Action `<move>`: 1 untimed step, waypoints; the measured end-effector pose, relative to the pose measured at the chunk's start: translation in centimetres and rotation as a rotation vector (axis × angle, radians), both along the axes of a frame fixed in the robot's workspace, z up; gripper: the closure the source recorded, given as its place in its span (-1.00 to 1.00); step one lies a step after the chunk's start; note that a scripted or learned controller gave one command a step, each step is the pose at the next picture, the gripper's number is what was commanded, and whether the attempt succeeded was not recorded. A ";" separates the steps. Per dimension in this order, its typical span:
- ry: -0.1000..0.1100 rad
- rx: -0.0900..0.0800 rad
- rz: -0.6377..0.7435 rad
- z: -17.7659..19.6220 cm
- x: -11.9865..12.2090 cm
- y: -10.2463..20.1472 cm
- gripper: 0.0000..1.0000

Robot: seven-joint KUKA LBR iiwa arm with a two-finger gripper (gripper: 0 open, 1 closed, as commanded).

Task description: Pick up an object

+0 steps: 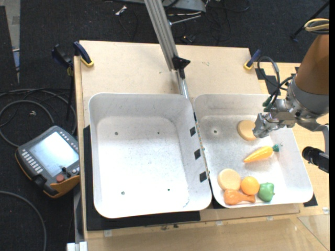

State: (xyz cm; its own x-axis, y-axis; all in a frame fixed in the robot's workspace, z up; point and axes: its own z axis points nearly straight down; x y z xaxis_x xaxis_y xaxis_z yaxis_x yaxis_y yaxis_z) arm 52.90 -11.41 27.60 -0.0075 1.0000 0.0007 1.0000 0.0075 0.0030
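**Claw low over the right bin, beside a tan disc**

Nearest the lens, along the front edge of the right bin (293, 192), sits a cluster of toy food: an orange squash-shaped piece (238, 197), a pale round slice (229, 179) touching it from behind, an orange ball (250, 184) and a green pepper (266, 191) side by side to its right. Behind them, apart from the cluster, a toy carrot (259, 153) lies on its side, its green top pointing right. Farther back still, a tan disc (245, 130) rests on the bin floor.

Reaching in from the right, the grey arm with its orange band carries the claw (261, 129) down just at the disc's right edge, partly covering it. Whether the claw is spread or clenched cannot be told from this angle, and nothing is visibly between its tips.

On the table (136, 67), the left bin (104, 119) lies beside the right one, their inner rims overlapping. A teach pendant (49, 161) rests on the floor at far left.
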 end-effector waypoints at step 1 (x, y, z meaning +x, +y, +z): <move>0.002 -0.001 0.000 -0.9 1.9 4.2 1.00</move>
